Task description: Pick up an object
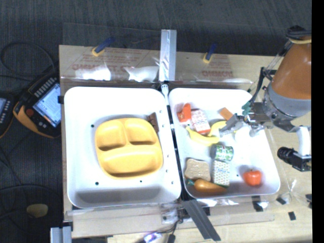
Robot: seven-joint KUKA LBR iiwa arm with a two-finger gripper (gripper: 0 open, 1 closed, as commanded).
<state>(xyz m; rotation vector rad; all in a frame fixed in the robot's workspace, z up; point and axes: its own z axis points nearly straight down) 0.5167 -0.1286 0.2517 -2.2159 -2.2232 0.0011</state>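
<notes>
My gripper (pixel 242 128) hangs over the upper right part of the right bin (pixel 268 156), open, with only bare bin floor showing between its fingers. Just to its left lie a yellow banana (pixel 205 135), a red and white carton (pixel 199 120) and a small orange block (pixel 226 113). Lower in the bin are a green can (pixel 223 152), a green and white packet (pixel 220 173), a slice of bread (pixel 196 168), a carrot (pixel 208 186) and a red tomato (pixel 252 176). A small red item (pixel 184 112) sits at the bin's upper left.
The left bin (pixel 76 176) holds a yellow divided plate (pixel 129 146) and a small brown item (pixel 153 119) by its upper right corner. A metal divider (pixel 168 54) stands behind the bins. A handheld pendant (pixel 43 105) lies off the bench at the left.
</notes>
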